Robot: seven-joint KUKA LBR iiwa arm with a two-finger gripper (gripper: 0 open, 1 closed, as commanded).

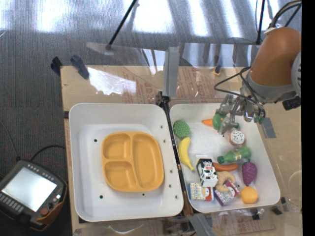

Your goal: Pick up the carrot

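Bench boards were seen under two white bins. Left bin: a yellow divided tray was noted. Right bin: a banana, a green bottle and the carrot at the far edge were recorded, the gripper poised just beside it; finger spread could not be told

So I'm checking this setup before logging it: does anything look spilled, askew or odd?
Nothing looks spilled or damaged. The toy food lies jumbled in the right bin, with the green bottle on its side. The yellow tray sits flat in the left bin. The gripper hovers by the carrot.
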